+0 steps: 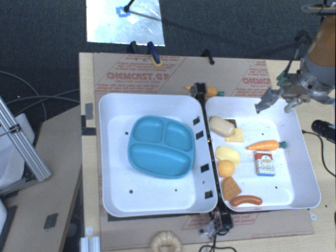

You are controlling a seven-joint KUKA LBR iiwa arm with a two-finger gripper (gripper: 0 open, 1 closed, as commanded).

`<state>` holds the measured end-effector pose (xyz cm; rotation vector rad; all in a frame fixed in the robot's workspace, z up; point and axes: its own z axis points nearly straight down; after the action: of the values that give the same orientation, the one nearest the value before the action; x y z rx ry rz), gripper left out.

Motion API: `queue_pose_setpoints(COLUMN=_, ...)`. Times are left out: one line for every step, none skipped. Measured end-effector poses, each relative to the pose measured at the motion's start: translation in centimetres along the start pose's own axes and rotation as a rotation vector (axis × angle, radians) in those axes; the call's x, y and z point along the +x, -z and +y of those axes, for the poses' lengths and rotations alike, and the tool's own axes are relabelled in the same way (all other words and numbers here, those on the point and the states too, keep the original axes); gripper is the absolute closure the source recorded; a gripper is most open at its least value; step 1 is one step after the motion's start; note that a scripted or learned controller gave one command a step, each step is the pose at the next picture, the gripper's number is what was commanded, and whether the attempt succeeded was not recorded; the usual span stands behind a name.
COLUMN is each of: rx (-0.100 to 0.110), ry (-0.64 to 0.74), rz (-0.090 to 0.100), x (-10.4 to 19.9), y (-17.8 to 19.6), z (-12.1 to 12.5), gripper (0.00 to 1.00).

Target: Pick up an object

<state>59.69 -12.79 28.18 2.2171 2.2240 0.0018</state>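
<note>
My gripper (276,104) hangs over the far edge of the right bin (303,164), open, with nothing between its two grey fingers (262,105). Below it the bin holds a beige bread roll (221,126) on a yellow cheese slice (237,136), a carrot (264,145), a red carton (265,165), a pale yellow potato (227,153), an orange (226,168), a brown cracker (230,186) and a sausage (245,200). The carrot lies closest to the gripper, clearly apart from it.
The left bin (113,161) holds a blue divided plate (161,146). A black divider (208,146) runs between the bins. A small yellow item (211,92) sits at its far end. A pale ring-shaped item (165,241) lies on the bench in front.
</note>
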Motion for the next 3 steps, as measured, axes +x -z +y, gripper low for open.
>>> queue_pose_setpoints(rx=0.005, ry=-0.001, rz=0.000, x=0.2, y=-6.3, z=0.1, gripper=0.00)
queue_pose_setpoints(rx=0.004, ry=-0.002, rz=0.000, x=0.1, y=-10.5, z=0.1, gripper=0.00)
queue_pose_setpoints(rx=0.004, ry=-0.003, rz=0.000, x=-0.6, y=-15.0, z=-0.1, gripper=0.00)
